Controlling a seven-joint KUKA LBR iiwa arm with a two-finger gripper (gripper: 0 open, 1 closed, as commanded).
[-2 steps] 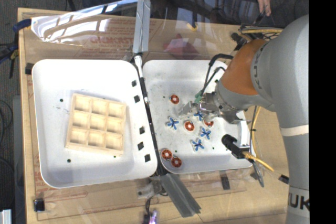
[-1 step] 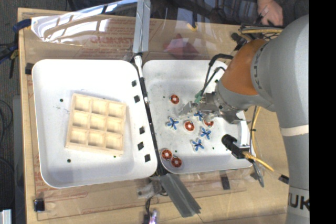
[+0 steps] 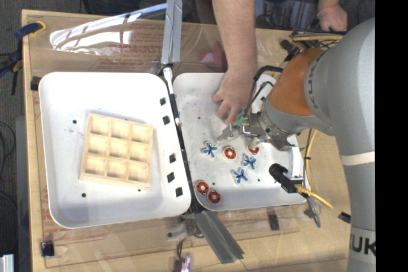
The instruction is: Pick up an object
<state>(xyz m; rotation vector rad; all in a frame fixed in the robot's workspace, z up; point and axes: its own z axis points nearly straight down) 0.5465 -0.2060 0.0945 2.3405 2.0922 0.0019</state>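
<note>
White right bin [image 3: 191, 89] crowded: person's hand [image 3: 231, 102] beside jaws [image 3: 237, 128], their opening impossible to tell.

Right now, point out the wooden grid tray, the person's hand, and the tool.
wooden grid tray [image 3: 117, 150], camera view, centre cell.
person's hand [image 3: 231, 100], camera view, back of hand.
tool [image 3: 245, 126], camera view, near its tip.

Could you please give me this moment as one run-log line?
arm over right bin | person's hand at gripper | small pieces loose | wooden tray left bin
</note>
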